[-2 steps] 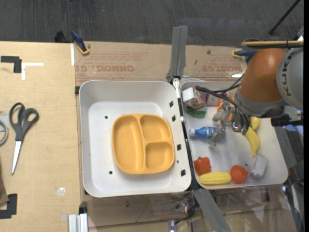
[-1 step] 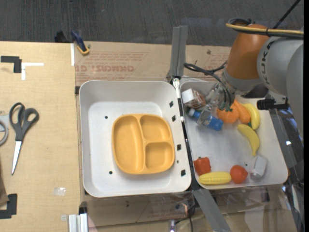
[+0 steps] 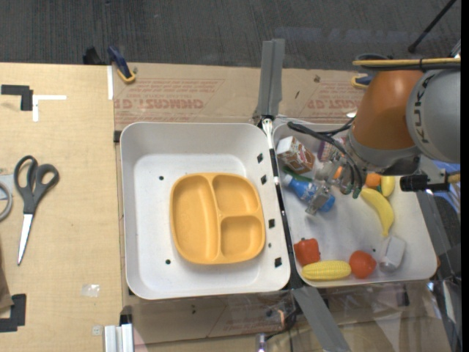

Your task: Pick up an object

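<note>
I see 2 white bins side by side on my bench: the left bin (image 3: 139, 218) holds a yellow divided plate (image 3: 218, 217), and the right bin (image 3: 421, 266) holds a banana (image 3: 379, 210), a corn cob (image 3: 326, 270), a tomato (image 3: 362, 263), a red pepper (image 3: 307, 251) and a blue bottle (image 3: 308, 191). My arm's gripper (image 3: 320, 199) hangs low over the blue bottle, seemingly touching it. Scissors (image 3: 31, 193) lie on the bench, well left of the bins.
</note>
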Controlling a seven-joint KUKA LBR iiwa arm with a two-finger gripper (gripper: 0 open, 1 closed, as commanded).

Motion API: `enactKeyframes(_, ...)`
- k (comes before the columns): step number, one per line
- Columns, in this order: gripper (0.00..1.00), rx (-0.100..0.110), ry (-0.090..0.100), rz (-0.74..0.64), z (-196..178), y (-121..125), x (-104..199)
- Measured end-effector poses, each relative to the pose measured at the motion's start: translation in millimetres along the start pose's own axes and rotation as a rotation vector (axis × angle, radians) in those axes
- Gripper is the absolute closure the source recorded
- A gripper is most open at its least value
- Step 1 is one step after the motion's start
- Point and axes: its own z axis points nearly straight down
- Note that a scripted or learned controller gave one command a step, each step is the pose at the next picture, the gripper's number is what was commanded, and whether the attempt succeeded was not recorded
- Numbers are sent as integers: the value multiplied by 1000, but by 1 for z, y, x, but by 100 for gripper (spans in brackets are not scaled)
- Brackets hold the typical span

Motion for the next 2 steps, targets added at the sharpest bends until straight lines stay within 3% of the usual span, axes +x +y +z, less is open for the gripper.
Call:
enactKeyframes(1,100,0,-3,-3,-9,1,-1)
enactKeyframes(2,100,0,0,220,-173,43,-5)
